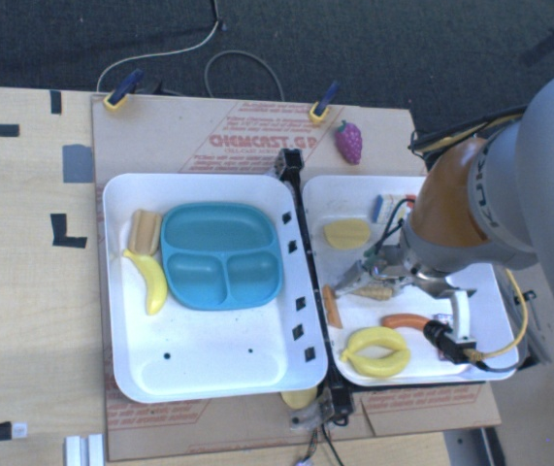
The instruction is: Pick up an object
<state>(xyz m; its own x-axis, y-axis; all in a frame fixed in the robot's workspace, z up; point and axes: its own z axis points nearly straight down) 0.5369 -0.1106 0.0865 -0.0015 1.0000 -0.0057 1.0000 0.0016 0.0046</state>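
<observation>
My gripper (pixel 366 278) is low inside the right bin (pixel 480 372), pointing left toward the divider. Something small and tan lies right under its tip, and I cannot tell whether it is gripped. A pale yellow disc (pixel 346 233) lies just above the gripper. A small orange stick (pixel 331 308) lies by the bin's left wall. An orange-red pepper shape (pixel 407 321) and a yellow ring-like piece (pixel 376 351) lie below the gripper. A small blue item (pixel 378 207) sits at the bin's back, partly hidden by cables.
The left bin (pixel 126 357) holds a blue divided plate (pixel 223 257), a banana (pixel 150 282) and a tan bread piece (pixel 144 231). Purple grapes (pixel 349 142) lie on the cardboard behind the bins. The arm's body (pixel 490 202) covers the right bin's far right.
</observation>
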